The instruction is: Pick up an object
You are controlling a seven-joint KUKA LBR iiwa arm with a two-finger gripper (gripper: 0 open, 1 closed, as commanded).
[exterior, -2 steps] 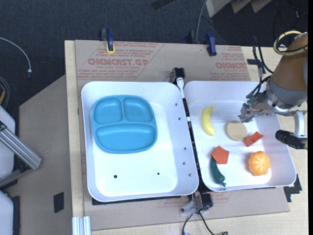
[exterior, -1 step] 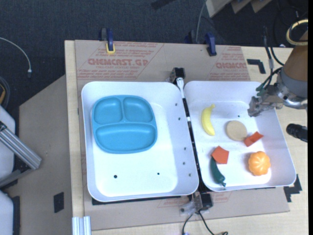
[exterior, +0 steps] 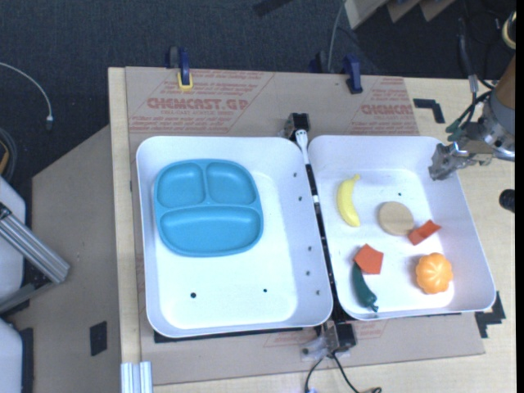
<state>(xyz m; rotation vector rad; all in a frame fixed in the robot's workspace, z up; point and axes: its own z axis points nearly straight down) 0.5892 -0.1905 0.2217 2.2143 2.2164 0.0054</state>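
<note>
Arm point(exterior: 503, 113) cut off by the picture's right edge — just the wrist end shows, over the right bin's point(exterior: 458, 305) far right corner. Gripper point(exterior: 442, 166) small and blurred; finger state can't be read. Green vegetable point(exterior: 364, 289) near that bin's front edge — top end tucked under the orange-red block point(exterior: 369, 259), type unclear. Red piece point(exterior: 424, 232) touching the tan disc point(exterior: 396, 218) too small to identify. Cardboard sheet's point(exterior: 246, 97) printed lettering partly covered by both bins.
</note>
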